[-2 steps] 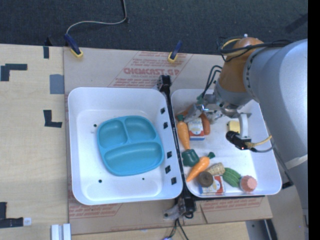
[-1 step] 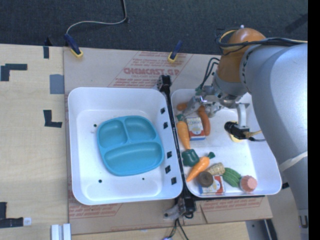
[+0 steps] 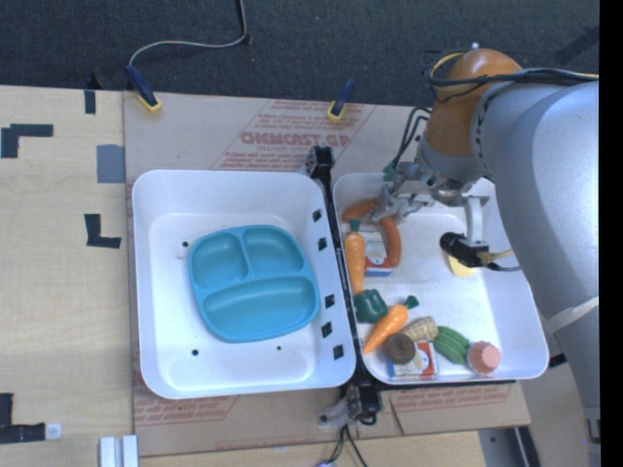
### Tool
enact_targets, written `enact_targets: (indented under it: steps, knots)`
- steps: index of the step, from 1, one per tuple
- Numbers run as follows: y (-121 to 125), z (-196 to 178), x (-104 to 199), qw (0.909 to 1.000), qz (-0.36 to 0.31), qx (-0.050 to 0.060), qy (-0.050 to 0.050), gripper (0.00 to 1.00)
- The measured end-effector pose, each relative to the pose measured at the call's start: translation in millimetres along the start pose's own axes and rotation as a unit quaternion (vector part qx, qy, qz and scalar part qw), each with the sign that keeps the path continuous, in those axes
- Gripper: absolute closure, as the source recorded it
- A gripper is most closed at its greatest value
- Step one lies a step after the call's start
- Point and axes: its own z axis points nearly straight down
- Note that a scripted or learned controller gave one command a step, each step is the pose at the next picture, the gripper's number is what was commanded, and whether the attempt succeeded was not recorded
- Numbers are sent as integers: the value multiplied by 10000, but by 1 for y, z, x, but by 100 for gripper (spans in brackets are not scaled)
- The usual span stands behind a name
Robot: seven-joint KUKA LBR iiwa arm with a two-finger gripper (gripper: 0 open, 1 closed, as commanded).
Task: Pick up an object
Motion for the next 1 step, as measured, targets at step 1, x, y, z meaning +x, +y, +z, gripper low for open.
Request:
enact_targets:
  steps: [1]
  knots:
    - [-52, -89, 55, 10000, 1, -8, 35, 100]
